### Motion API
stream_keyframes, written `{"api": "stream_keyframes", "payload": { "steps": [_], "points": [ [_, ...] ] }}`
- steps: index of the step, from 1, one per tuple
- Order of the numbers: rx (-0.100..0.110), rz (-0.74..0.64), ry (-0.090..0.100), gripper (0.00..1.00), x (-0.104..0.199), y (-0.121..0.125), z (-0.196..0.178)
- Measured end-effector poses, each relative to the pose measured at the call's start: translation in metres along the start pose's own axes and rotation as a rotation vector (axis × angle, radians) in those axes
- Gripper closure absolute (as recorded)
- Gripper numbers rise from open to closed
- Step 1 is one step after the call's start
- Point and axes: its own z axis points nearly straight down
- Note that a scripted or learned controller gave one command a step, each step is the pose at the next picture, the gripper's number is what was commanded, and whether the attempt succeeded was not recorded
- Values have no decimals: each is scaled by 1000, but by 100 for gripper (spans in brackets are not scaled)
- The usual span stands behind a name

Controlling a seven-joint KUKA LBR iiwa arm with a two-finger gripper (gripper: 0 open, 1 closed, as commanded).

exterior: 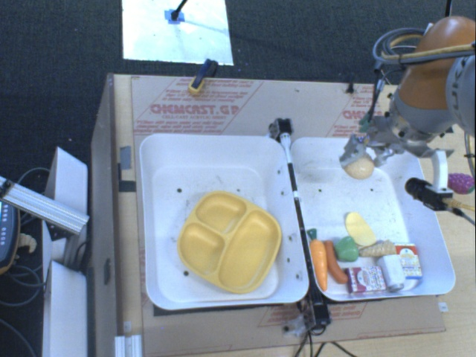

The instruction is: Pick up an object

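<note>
While the arm reaches in from the right over the right bin [416, 222], we see the gripper [358, 157] hanging above the bin's far half with a pale, roundish object [360, 169] right at its fingertips. This potato-like piece seems lifted off the bin floor and pinched between the fingers, so we read the jaws as clamped on it, though the contact itself is small in the view. We judge it a light, hard plastic toy: stiff, not fragile, but smooth and rounded, so it could roll or slip out of a two-finger pinch. The safest hold is across its widest middle, with the fingers level on either side.

Near the bin's front edge lies a cluster of other toys: an orange carrot [318, 263], a green piece [346, 248], a yellow slice [361, 229], a small red box [366, 280] and a white can [392, 273], packed close and partly touching. The held piece is well apart from them, with bare bin floor beneath it. The divider [294, 192] between the bins runs to the gripper's left, and the far wall of the bin is near. The left bin [167, 162] holds a yellow sectioned plate [229, 240], with open floor around it. Straight up is the freest path, we think
</note>
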Motion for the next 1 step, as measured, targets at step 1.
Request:
{"api": "stream_keyframes", "payload": {
  "steps": [1],
  "points": [
    [2,1,0,100,73,-22,0]
  ]
}}
